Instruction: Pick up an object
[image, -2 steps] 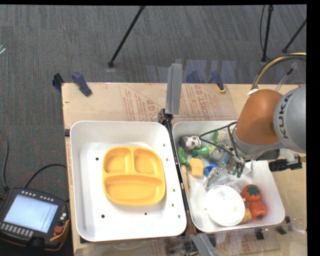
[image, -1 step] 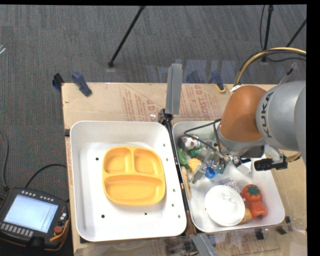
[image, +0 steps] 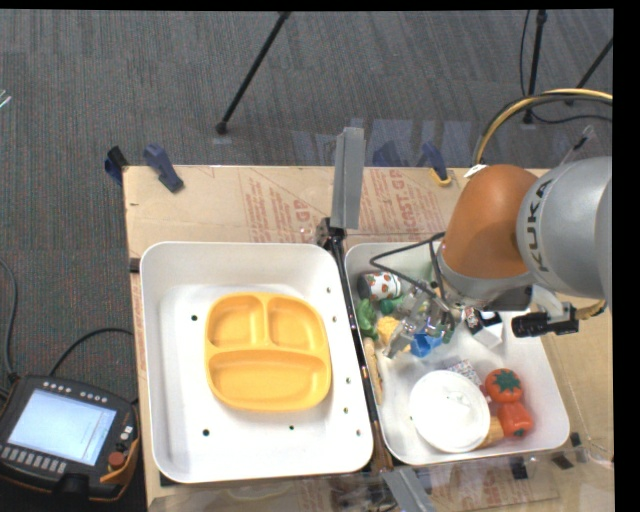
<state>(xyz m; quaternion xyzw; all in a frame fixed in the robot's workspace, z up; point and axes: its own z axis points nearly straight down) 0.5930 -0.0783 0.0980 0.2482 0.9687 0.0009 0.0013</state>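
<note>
Grey carpet (image: 120, 80) surrounds your cardboard-topped desk (image: 250, 200), and a black tripod leg (image: 250, 70) crosses the floor behind it. Your hand (image: 425, 325) sits low in the right white bin (image: 555, 400), among a jumble of small objects: a small blue piece (image: 424, 345) just beside it, a green toy (image: 368, 315) and a striped can (image: 382, 286) to its left. You cannot tell how wide it stands, nor whether it holds anything. Nearer you lie a round white lid (image: 450, 410) and an orange-red tomato-shaped toy (image: 504, 387). A yellow three-compartment plastic tray (image: 268, 352) lies in the left white bin (image: 170, 420). A teach pendant with a lit screen (image: 65, 430) rests on the floor.
</note>
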